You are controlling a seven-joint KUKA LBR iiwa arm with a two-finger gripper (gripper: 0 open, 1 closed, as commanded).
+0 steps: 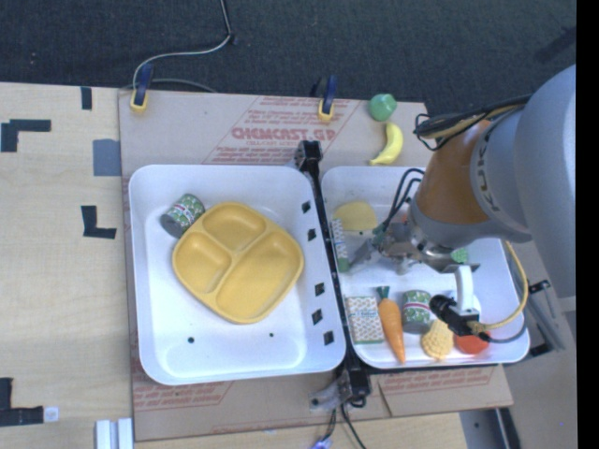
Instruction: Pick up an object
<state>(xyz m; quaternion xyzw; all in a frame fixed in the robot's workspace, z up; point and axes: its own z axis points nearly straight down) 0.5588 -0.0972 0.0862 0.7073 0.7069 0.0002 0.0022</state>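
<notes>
Orange plastic carrot lies near the right white bin's front edge, crowded by small toys; end effector grip unclear.

Yellow divided plate in left bin

Glossy yellow plastic plate in a smooth white plastic bin; matt brown cardboard underneath; pale wood-grain tabletop.
</notes>
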